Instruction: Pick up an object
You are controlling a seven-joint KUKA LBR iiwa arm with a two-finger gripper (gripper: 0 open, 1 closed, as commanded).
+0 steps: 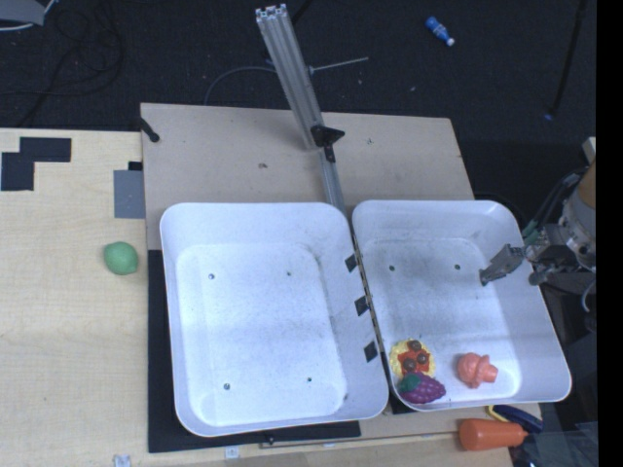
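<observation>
The toys are the thing to watch here, and going from the left, a green ball (121,258) sits alone out on the bench, well apart from both bins and far from the arm. The left bin (185,232) comes next, then the right bin (506,224), where the likely targets lie bunched along the near edge: a yellow toy (411,357) with a purple grape bunch (422,389) touching it, and just beside them a pink toy (475,369). An orange carrot (490,434) lies outside that bin's near rim, its long axis running left to right. Furthest right, the gripper (511,262) hangs over the right bin's far right side, holding nothing that I can make out; whether its fingers are spread I cannot tell. From there the pink toy looks nearest, lying toward the near edge and slightly left, so I judge the move is a short travel that way.
</observation>
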